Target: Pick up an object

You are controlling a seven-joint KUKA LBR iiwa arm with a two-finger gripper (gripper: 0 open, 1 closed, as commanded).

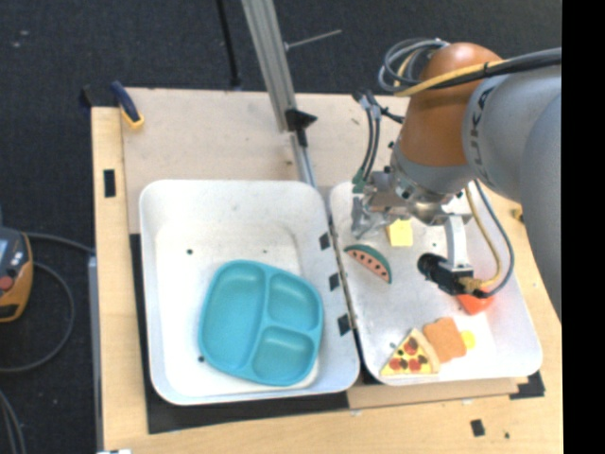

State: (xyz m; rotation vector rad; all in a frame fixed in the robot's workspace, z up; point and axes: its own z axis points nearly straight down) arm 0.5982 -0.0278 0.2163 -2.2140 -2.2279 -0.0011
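Watermelon slice (370, 263) lies in the right bin (515, 348), just below the gripper (364, 218), whose state I cannot tell. Probably light, stiff plastic (slick rind); pinch across its flat faces. Yellow block (401, 234) sits near.

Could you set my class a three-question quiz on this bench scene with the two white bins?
1. True or false: the blue divided plate lies in the left bin.
2. Which lies nearest the right bin's front edge? A. watermelon slice B. pizza slice C. yellow block
3. Fill in: the arm's hand hangs over the ____ bin.

Key: 1 true; 2 B; 3 right.
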